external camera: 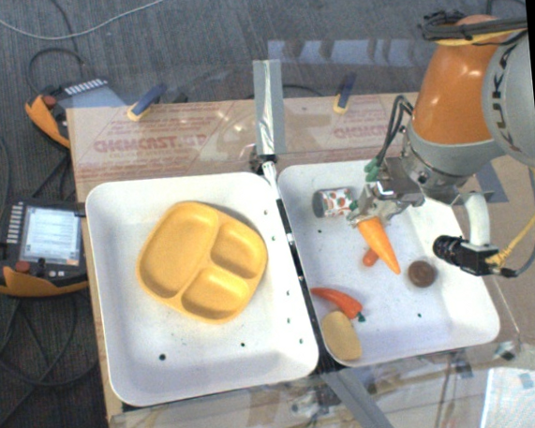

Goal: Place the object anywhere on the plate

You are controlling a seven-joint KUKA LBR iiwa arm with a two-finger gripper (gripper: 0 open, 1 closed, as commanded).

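The yellow plate [203, 259], split into three compartments, lies in the left bin [131, 363]. In the right bin [466, 316] an orange carrot [379, 243] lies at a slant, thick end up and left, tip down and right. My gripper [376, 207] hangs right over the carrot's thick end, touching or nearly touching it. The grey and orange arm [463, 95] reaches in from the upper right. Whether the carrot is off the bin floor cannot be told.
The right bin also holds a small can [334, 201] left of the gripper, a red chili pepper [338, 300], a tan potato [340, 335], a brown round piece [422, 273] and a small red bit [370, 259]. A black cable connector [454, 250] hangs over the right side.
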